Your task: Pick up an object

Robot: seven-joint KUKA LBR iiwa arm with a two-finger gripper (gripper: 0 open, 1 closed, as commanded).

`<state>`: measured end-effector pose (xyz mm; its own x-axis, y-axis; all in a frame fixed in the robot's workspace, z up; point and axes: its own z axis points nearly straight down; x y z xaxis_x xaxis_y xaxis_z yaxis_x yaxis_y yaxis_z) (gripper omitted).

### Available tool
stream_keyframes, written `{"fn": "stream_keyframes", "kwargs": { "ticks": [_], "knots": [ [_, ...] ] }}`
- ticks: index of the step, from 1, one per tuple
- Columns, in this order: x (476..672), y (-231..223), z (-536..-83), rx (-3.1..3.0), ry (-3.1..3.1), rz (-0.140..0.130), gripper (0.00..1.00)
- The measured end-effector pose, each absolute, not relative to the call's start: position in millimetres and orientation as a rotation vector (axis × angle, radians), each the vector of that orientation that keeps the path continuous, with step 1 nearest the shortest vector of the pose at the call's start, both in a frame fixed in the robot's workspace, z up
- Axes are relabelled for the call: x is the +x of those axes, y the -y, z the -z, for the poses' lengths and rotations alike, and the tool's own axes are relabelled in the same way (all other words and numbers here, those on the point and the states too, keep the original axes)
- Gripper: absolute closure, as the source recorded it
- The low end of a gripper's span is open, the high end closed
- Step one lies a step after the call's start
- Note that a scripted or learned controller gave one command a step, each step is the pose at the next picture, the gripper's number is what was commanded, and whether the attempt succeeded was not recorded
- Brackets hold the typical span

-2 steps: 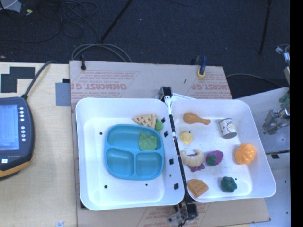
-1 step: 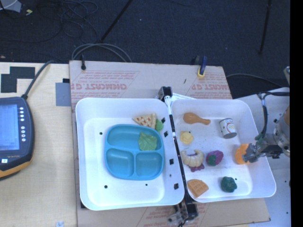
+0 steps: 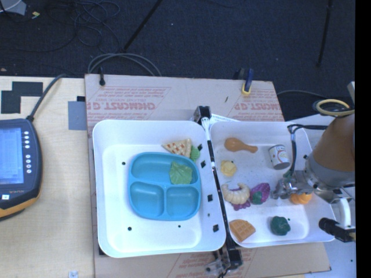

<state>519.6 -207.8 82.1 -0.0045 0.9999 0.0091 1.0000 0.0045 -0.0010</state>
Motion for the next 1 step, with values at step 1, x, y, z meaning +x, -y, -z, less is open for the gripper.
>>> {"fn": "stream_keyframes", "kwargs": {
  "ticks": [1],
  "knots": [
    [579.1,179.2,-195.4,-2.222,2.236,0.012,1.0]
  ]
}}
